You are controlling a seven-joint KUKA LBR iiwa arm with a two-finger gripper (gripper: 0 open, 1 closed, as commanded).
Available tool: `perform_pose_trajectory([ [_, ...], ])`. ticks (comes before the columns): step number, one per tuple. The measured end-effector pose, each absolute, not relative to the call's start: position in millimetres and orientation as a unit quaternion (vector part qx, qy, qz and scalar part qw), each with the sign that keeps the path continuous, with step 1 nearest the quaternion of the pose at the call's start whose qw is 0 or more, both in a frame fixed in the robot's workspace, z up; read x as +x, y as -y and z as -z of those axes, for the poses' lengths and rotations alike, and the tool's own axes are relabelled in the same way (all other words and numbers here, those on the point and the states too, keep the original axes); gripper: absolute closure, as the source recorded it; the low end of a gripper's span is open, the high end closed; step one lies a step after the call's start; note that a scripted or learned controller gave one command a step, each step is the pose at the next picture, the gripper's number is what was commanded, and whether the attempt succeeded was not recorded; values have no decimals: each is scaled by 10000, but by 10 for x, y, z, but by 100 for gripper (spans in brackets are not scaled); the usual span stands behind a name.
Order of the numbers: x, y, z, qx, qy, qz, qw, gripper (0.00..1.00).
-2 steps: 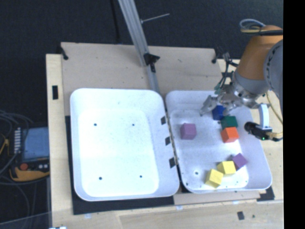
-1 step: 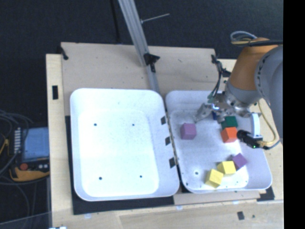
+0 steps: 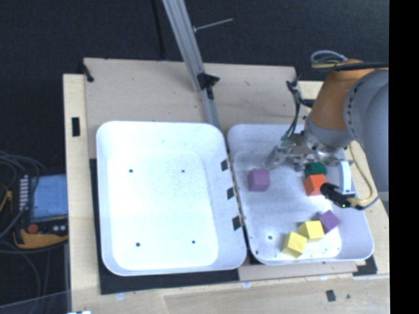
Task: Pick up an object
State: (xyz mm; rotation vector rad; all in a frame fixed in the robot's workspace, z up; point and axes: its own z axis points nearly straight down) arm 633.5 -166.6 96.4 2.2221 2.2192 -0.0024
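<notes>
White, smooth shallow plastic bin [image 3: 163, 195] lies left of the gripper [image 3: 294, 154]; a matching white bin [image 3: 262, 241] sits under it. Grey metal arm [image 3: 353, 110] with orange band enters from the right. Gripper's finger state cannot be told. Matte pink cube [image 3: 258, 180] lies just below-left of it, orange block [image 3: 313, 184] and green block [image 3: 316, 169] just right, purple cube [image 3: 329, 220] and two yellow cubes [image 3: 311, 229] [image 3: 294, 243] further below.
</notes>
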Motion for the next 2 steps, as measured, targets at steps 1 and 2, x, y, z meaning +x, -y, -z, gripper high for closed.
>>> perform_pose_trajectory([
  [1,6348,1677,-1094,7085,-7057,-9,26,100],
  [2,6353,1725,-1745,7085,-7057,-18,38,100],
])
